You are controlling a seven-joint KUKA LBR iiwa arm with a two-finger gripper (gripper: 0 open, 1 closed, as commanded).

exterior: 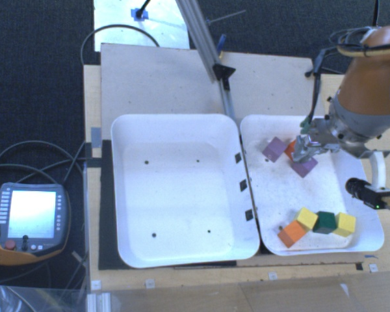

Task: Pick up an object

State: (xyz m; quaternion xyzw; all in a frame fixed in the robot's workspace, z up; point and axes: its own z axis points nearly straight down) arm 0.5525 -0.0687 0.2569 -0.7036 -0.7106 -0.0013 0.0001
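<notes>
Gripper (303, 151) low among the blocks in the right bin (367, 242).
Finger spread cannot be told; a purple block (305, 168) lies just under them, so they should centre on it before closing.

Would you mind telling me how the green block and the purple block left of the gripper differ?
The green cube-shaped block sits near the right-hand white bin's front rim, touching yellow blocks on both sides. The purple cube-shaped block lies further back, beside the gripper, turned diagonally. Both look similar in size.

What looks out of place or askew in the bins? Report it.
Nothing stands out. The blocks all lie inside the right bin: two purple blocks and an orange one by the gripper, four more near the front wall. Nothing spilled or damaged.
</notes>
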